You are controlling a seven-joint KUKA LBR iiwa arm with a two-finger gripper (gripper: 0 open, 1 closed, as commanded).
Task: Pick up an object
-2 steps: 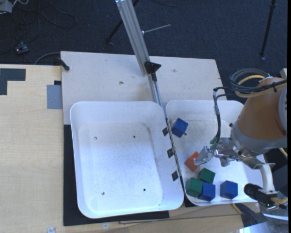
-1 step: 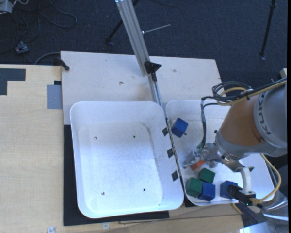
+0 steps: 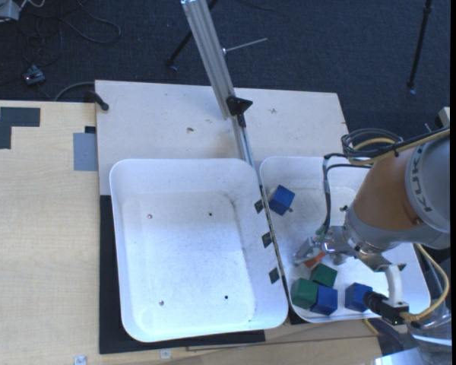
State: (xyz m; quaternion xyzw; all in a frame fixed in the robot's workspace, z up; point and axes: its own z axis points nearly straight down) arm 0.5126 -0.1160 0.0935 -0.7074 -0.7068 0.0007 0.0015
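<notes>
The claw (image 3: 313,253) hangs low in the right bin (image 3: 304,175), seemingly to grab a green block (image 3: 324,274) at its five o'clock; I cannot tell its grip.

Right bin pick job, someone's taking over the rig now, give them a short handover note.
Tool: low in the right bin, near the middle of its left half; whether it is open or shut is not visible, and nothing can be seen in its grip.
Things: one blue block sits alone toward the bin's far left. Near the front edge lie two green blocks and two more blue blocks. Something small and orange-red lies just under the tool.
Done: no pick confirmed.
Left: grasp one object and lift it.
</notes>
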